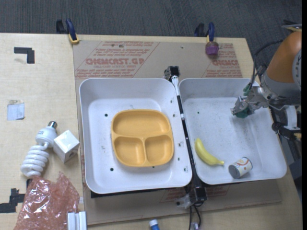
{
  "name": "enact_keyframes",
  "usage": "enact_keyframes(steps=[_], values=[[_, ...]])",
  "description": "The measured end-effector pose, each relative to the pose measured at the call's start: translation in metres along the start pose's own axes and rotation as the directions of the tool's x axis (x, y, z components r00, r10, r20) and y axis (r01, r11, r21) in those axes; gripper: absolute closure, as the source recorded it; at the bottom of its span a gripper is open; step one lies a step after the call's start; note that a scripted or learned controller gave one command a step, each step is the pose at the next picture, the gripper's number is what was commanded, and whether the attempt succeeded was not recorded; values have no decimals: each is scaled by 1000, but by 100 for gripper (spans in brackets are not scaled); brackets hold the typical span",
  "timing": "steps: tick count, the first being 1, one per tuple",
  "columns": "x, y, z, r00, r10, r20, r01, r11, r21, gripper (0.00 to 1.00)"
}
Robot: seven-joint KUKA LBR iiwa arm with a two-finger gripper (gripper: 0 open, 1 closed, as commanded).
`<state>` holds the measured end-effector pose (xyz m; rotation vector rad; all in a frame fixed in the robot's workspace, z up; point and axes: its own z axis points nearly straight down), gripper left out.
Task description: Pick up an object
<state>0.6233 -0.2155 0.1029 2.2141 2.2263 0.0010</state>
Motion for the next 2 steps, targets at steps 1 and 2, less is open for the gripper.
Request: enact_keyframes(steps=[1,2], values=[[37,-58,-106,1000,5,0,-5,1000,0,100],[103,-135,-111,1000,6,0,-6,1000,2,100]])
